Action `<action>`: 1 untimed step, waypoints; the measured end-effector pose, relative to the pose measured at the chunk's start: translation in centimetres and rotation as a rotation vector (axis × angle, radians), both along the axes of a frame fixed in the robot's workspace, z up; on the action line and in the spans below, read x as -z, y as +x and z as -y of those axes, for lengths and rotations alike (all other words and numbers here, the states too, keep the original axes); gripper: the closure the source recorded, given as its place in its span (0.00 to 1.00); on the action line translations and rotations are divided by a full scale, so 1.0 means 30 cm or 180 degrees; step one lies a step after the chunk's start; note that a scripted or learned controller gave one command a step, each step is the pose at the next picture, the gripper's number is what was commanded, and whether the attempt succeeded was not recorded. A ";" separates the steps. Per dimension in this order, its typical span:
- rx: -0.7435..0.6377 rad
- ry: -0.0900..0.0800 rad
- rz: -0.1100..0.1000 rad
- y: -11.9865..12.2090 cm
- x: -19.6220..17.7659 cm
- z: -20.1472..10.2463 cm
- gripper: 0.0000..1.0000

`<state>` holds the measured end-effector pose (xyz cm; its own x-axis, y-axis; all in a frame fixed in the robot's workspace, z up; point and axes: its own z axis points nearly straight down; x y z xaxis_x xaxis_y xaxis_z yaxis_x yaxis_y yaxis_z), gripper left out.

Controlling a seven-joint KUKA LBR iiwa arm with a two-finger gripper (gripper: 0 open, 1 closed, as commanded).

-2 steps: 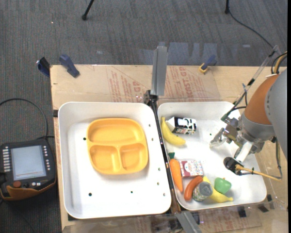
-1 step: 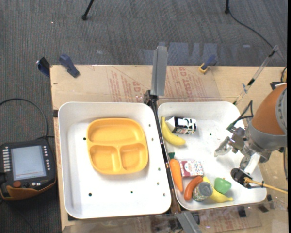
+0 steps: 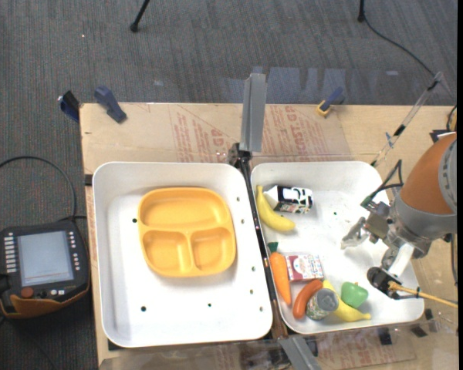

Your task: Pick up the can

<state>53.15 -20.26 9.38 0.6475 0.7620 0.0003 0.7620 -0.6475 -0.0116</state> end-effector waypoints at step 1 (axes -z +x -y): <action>0.0318 -0.0011 -0.0001 -0.182 0.033 -0.073 0.00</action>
<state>47.68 -18.07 8.38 0.7203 0.6936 -0.0026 0.6936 -0.7203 -0.0095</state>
